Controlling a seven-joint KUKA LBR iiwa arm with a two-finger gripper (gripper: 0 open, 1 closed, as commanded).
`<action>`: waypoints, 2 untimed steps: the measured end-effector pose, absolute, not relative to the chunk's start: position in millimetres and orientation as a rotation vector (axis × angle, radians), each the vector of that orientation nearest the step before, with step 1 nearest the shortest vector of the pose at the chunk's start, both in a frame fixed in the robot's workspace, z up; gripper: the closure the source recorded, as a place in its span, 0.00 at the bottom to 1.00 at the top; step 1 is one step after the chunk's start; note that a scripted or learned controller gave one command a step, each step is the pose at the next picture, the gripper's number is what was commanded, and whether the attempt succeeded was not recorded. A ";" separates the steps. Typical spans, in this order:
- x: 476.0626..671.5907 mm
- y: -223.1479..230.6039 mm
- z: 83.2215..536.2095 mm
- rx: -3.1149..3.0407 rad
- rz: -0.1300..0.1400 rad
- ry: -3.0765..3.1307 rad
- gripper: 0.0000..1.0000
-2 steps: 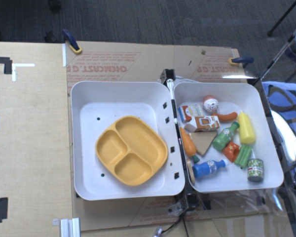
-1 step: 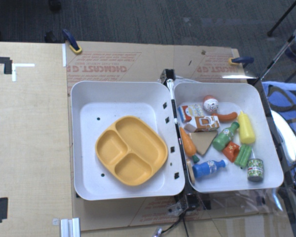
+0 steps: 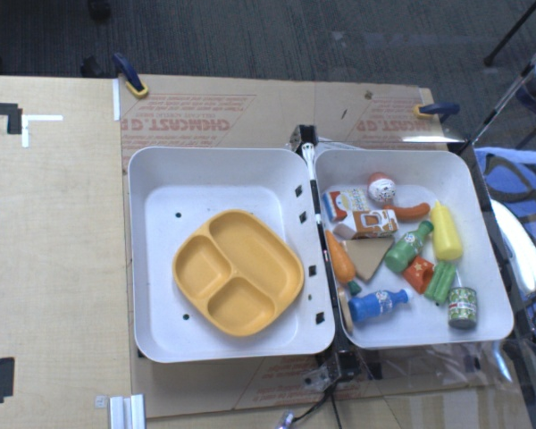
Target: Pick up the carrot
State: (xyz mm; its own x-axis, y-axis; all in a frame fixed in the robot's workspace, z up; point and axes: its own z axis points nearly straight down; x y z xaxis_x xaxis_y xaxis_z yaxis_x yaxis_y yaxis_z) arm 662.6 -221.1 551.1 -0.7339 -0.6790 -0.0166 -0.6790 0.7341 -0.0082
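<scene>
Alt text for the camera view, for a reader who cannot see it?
An orange carrot lies at the left wall of the right white bin, amid toy groceries including a blue bottle and a yellow bottle. The left bin holds a yellow divided plate.

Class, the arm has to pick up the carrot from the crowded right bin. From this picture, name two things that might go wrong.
1. The carrot lies against the bin wall, so one finger may have no room to slip beside it.
2. The tan wedge and the carton crowd its other side, and the blue bottle lies just below, so a descent could nudge or grab a neighbour instead.
</scene>
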 end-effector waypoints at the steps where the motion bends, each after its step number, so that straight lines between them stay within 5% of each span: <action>1: 649.4 -166.2 432.5 -0.963 0.003 2.985 0.00; 2: 649.4 -166.4 433.0 -0.963 0.001 2.985 0.00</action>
State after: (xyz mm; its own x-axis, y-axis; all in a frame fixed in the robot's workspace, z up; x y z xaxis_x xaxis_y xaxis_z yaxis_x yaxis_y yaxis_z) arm 649.4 -166.4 433.0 -0.8114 -0.5845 -0.0055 -0.5845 0.8114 -0.0009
